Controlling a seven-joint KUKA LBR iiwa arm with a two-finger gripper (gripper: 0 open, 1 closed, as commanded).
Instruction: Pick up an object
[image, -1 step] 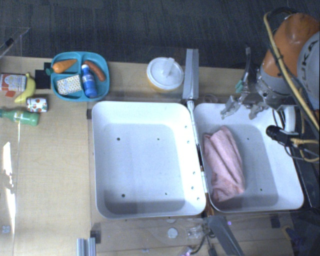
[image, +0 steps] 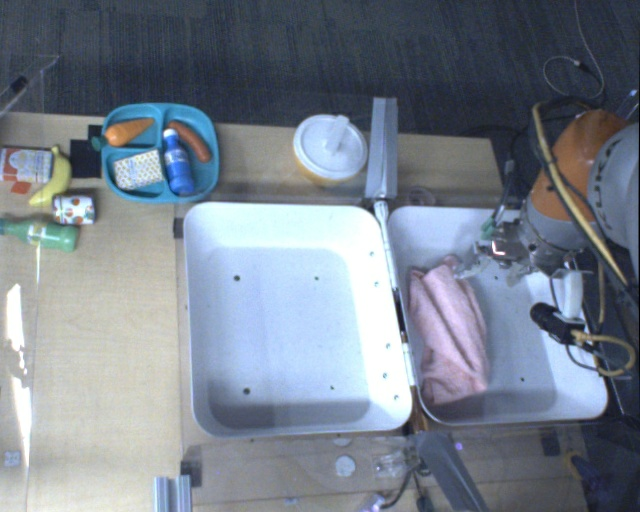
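A pink folded cloth lies along the left side of the right white bin, stretched from its middle toward the front wall. My gripper hangs low over the bin's back part, right at the cloth's upper right corner. From this angle I cannot make out whether it touches the cloth. The grey arm with its orange band comes in from the right, above the bin's far right corner.
The left white bin sits beside the right one, with a metal divider bar behind their shared wall. A white lidded cup, a blue tray of toy food and small toys stand on the bench at the back left.
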